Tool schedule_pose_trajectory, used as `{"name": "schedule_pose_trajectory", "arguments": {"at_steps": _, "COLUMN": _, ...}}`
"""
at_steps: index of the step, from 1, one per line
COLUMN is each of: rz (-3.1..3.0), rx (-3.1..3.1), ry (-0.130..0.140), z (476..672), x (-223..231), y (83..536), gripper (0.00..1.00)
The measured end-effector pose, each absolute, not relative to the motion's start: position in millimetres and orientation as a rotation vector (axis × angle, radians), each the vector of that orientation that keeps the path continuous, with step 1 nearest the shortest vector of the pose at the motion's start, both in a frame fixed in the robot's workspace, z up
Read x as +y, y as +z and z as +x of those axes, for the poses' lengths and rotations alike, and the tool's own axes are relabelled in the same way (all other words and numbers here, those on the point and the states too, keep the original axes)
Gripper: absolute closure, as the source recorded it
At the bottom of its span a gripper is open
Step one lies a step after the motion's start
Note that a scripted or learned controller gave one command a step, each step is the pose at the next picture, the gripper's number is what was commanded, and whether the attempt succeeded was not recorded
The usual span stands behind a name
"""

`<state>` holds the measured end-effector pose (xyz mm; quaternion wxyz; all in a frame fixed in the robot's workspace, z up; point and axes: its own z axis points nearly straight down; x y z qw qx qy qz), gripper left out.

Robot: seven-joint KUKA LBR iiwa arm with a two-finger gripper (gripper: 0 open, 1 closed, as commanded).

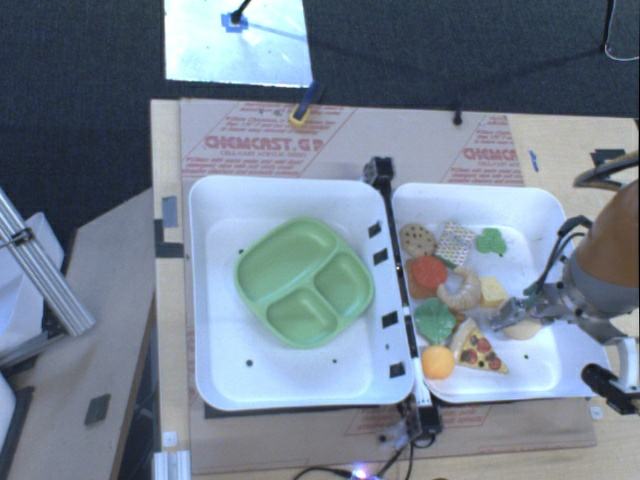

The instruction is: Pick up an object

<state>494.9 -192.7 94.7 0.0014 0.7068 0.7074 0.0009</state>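
The jaws (510, 315) reach into the right bin (545, 206) among toy food, just beside the pizza slice (482, 352) and cheese cube (493, 290); how far open they stand cannot be told. The left bin (215, 368) holds a green tray (303, 281).

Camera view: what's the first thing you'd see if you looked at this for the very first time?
The big green divided plate lying alone in the left bin catches the eye first. Next comes the jumble of toy food in the right bin: a pizza slice, an orange, a red tomato and a cookie. From the right, the grey arm's gripper reaches down into that pile.
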Motion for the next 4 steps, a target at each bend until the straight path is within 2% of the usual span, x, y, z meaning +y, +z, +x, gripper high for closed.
{"name": "schedule_pose_trajectory", "arguments": {"at_steps": 2, "rz": 2.214, "rx": 2.222, "ry": 0.003, "z": 491.9, "x": -203, "y": 199, "gripper": 1.0}}
{"name": "schedule_pose_trajectory", "arguments": {"at_steps": 3, "rz": 2.213, "rx": 2.223, "ry": 0.003, "z": 493.4, "x": -204, "y": 226, "gripper": 1.0}}
{"name": "schedule_pose_trajectory", "arguments": {"at_steps": 4, "rz": 2.211, "rx": 2.227, "ry": 0.003, "z": 524.1, "x": -161, "y": 217, "gripper": 1.0}}
